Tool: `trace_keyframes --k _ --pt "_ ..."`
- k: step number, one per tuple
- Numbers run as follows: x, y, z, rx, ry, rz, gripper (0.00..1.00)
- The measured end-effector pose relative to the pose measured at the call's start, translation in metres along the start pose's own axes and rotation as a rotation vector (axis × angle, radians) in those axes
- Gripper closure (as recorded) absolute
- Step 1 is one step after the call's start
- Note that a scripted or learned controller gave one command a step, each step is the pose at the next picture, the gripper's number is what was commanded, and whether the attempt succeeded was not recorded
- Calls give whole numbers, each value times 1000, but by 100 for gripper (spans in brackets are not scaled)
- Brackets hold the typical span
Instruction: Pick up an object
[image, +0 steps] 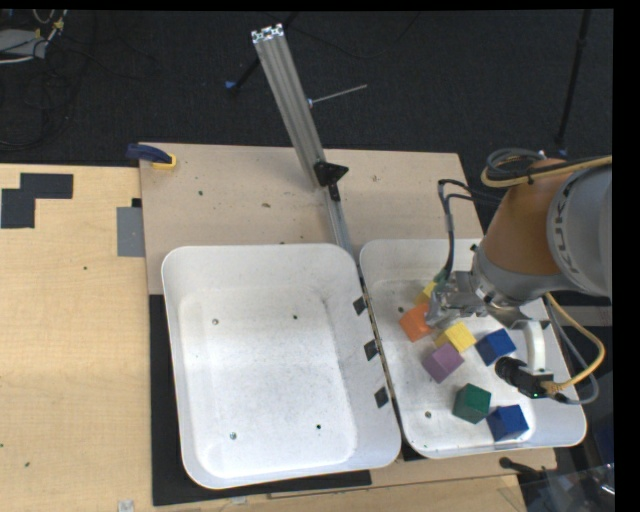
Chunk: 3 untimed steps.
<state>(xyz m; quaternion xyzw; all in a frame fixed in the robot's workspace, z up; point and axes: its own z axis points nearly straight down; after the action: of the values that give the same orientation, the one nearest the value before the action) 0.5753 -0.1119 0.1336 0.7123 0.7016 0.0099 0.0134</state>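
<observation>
The right bin (420, 425) holds several small blocks: an orange one (414, 323), a yellow one (459, 336), a purple one (441, 362), a green one (472, 402) and two blue ones (495, 346) (508, 421). My gripper (447, 303) is low in this bin, just right of the orange block and above the yellow one, with another small yellow piece (429, 291) at its left. The wrist hides the fingertips, and I see no block between them.
The left bin (200, 300) lies beside the right one, split from it by a rim with black clips. A slanted aluminium bar (296, 110) rises behind the bins. A black cable (535, 383) loops over the right bin's right side.
</observation>
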Motion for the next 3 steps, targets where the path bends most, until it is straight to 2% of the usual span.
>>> trace_keyframes --k 1,2,3 --pt "-2 -7 -47 32 5 -10 100" --pt "-4 -4 -100 29 4 -15 100" --pt "41 -1 -104 34 7 -19 100"
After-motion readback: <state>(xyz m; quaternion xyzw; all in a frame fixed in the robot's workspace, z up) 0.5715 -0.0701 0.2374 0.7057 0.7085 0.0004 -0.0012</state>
